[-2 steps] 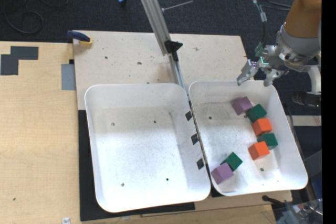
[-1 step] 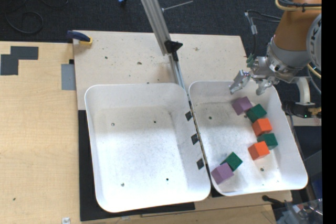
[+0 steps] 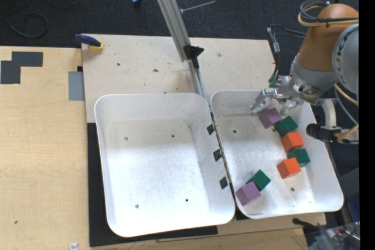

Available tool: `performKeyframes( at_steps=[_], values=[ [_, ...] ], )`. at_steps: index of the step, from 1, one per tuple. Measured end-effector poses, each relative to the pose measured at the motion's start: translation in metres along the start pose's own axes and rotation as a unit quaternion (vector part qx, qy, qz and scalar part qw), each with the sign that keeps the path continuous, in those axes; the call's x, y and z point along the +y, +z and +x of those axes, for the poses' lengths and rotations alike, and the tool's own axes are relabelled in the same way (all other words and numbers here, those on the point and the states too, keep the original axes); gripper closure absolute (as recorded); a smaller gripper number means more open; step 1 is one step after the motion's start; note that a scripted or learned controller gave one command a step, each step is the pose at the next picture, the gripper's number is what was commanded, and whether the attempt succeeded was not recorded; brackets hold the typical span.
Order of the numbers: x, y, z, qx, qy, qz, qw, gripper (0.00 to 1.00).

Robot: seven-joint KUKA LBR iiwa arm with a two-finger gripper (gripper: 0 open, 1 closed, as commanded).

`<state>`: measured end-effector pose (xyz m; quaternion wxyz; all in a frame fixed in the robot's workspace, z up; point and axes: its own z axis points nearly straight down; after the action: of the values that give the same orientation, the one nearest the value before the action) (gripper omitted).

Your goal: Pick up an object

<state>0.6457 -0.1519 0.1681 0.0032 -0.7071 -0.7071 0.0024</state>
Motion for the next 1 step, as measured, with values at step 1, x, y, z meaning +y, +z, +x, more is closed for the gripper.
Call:
performKeyframes(
  at_steps=[1],
  values=[
    [0.0021, 0.054, -0.0028, -0.005, 0.001, -0.008, 1.0, 0.0]
  ],
)
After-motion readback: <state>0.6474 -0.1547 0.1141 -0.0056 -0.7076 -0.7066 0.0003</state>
